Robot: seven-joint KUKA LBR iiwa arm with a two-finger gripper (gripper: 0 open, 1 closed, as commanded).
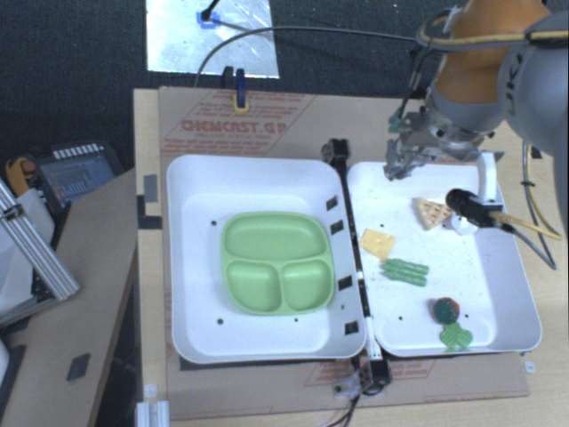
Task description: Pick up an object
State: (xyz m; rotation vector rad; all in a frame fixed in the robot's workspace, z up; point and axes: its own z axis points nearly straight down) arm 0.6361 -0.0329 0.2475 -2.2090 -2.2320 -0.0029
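Note:
My gripper (398,171) hangs over the far left part of the right bin (507,274), with nothing visibly held. In that bin lie a tan waffle-like wedge (431,213), a yellow cheese wedge (377,243), a bundle of green beans (406,272), a small red-and-green round piece (446,310) and a green leaf shape (456,336). The tan wedge is the closest to the gripper, a short way to its right and nearer the camera. The left bin (191,238) holds a green divided plate (274,262).
A black divider with clips (347,238) runs between the two bins. The grey arm with its orange band (484,34) comes in from the upper right. A control box (76,174) and metal rail (36,247) sit off the bench at left.

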